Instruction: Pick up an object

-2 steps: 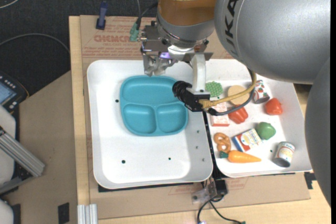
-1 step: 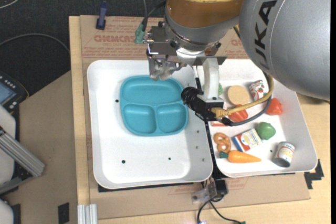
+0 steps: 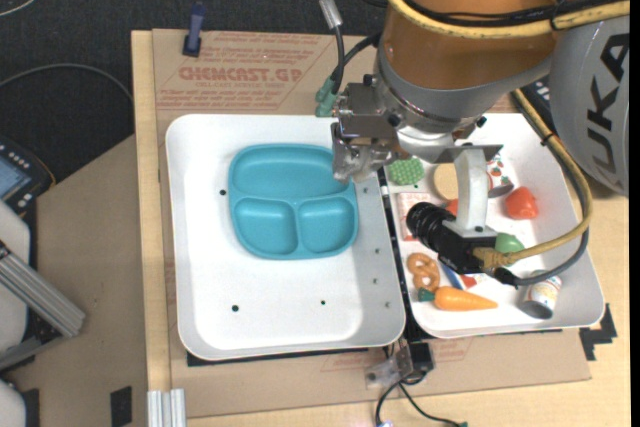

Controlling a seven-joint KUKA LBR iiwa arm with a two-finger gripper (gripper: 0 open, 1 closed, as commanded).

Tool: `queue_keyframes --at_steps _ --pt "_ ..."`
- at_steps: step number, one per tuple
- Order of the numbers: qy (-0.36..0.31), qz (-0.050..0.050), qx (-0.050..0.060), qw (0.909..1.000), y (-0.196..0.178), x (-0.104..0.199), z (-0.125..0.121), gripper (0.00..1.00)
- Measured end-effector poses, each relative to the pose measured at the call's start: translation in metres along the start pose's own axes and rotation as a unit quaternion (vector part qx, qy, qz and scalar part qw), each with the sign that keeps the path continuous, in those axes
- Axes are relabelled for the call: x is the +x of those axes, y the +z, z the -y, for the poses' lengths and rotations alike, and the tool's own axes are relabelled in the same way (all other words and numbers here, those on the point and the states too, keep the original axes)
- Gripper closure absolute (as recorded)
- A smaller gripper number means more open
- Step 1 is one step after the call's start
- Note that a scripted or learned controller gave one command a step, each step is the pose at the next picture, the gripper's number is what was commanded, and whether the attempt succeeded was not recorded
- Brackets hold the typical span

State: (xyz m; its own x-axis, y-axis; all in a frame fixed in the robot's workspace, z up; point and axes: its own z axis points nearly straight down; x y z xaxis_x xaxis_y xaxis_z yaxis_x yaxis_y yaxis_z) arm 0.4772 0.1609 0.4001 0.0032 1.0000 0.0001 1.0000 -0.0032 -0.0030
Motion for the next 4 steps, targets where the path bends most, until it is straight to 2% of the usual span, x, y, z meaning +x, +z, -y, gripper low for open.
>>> queue_keyframes --at_steps 1,2,3,4 --pt "-0.002 -0.001 -0.004 1.0 -0.038 0.005 -0.002 1.0" --pt "-0.003 0.0 -0.004 1.0 -0.046 0.006 -0.002 1.0" --pt "0.005 0.003 0.007 1.0 0.098 -0.103 -0.001 1.0" --pt "-0.002 -0.001 -0.007 1.0 -0.003 -0.095 -0.003 1.0"
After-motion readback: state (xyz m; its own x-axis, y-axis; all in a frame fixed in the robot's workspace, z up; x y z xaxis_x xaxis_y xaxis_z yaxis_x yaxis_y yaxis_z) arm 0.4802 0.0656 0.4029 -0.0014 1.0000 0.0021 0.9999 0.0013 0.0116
